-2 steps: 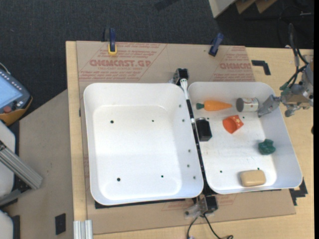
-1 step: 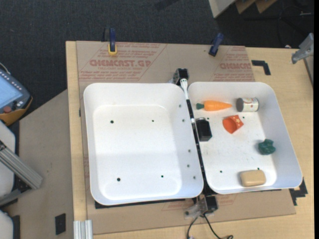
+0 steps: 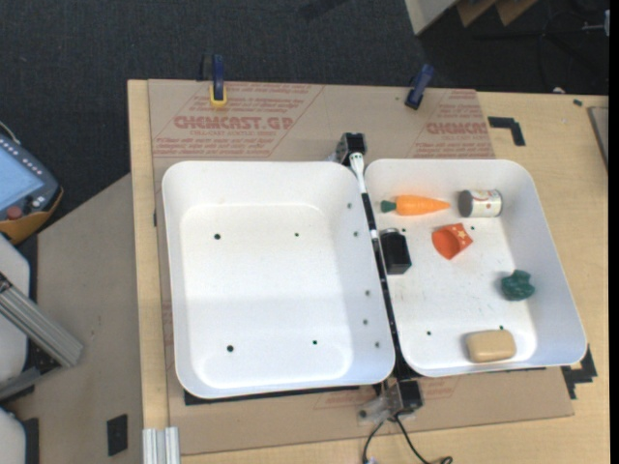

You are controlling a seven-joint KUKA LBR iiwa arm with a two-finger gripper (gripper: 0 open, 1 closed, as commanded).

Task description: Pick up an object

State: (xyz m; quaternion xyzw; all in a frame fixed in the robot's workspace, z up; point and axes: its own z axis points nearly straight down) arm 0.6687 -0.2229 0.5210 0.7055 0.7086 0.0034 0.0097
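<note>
Mostly right bin [image 3: 542,259] — carrot [image 3: 418,204] near rim

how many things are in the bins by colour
orange: 2, the carrot and the orange piece
green: 1
tan: 1, the block
black: 1
grey and white: 1, the cylinder
total: 6, all in the right bin

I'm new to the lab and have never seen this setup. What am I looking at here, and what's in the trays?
One camera fixed above a bench looks down at a slant. Two shallow white bins sit side by side on a cardboard sheet. The left bin has only small dark dots on its floor. The right bin holds a toy carrot, a small can, an orange wedge, a black block, a green lump and a tan block. A robot arm is meant to pick one up.
</note>
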